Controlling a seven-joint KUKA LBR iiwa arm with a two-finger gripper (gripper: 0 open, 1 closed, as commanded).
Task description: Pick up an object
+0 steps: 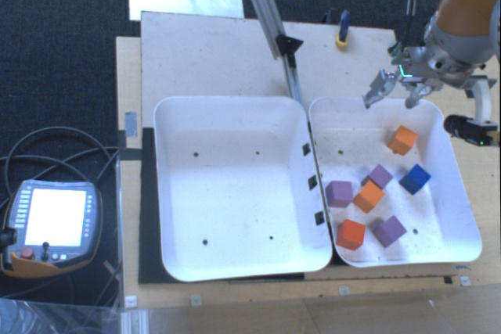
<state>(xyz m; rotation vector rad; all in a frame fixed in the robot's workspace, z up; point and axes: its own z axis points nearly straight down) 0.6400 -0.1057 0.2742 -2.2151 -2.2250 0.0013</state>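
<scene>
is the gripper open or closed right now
Open: the gripper hangs over the right bin's far edge, its two fingers spread apart with nothing between them.

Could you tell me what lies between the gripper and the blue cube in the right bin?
In the camera view, an orange cube sits between the gripper and the blue cube.

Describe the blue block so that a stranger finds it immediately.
Look in the right white bin, which holds seven small blocks. The blue block lies near its right wall, below the far orange block. It is the single blue one; the others are orange or purple.
</scene>
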